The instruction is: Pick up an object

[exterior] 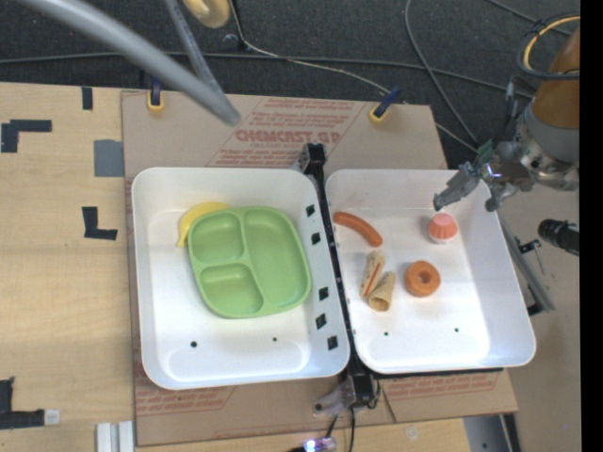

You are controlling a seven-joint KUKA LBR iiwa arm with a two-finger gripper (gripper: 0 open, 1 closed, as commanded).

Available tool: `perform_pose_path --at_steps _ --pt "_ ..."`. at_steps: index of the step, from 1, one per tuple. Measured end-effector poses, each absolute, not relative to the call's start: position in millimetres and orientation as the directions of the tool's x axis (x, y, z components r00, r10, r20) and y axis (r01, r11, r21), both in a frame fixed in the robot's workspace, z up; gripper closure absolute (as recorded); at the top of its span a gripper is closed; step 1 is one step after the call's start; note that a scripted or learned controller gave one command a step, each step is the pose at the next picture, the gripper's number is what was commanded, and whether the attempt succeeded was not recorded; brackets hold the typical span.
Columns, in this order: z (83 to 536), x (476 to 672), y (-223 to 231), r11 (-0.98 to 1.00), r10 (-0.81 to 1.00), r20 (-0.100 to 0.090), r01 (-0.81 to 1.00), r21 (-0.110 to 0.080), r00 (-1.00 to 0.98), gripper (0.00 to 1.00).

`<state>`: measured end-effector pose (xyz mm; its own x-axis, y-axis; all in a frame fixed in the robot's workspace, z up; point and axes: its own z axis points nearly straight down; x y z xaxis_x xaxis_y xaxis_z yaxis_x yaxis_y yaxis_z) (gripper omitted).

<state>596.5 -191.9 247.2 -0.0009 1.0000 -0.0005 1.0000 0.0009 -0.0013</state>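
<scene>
The hand point(466, 188) hangs over the top right part of the right bin point(490, 342), and it holds nothing. I cannot tell how far apart its tips are, because they look small and blurry from here. The closest thing to it is a little pink cupcake toy point(443, 227), which sits just below the hand on the bin floor. That looks like the easy one to pick. To do this step well, I think the hand should line up right above the cupcake, come straight down, and close around its sides, not on its top (it is round, so it may roll or pop out if pinched off-center). The right bin also has an orange hot dog point(358, 227) near its left wall, a tan cone-shaped toy point(379, 282) lying in the middle, and an orange donut point(423, 279) just beside the cone. These things are all apart from each other, so the hand has room. The left bin point(155, 347) has a green tray point(249, 261) with three parts, and a yellow thing point(193, 217) peeks out from under the tray's top left edge. Both bins sit side by side on the bench point(57, 281).
</scene>
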Motion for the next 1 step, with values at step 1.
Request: perform_pose_path --at_steps 1 --pt "202.9 592.9 -187.8 0.001 1.000 0.000 1.000 -0.005 -0.001 0.00"
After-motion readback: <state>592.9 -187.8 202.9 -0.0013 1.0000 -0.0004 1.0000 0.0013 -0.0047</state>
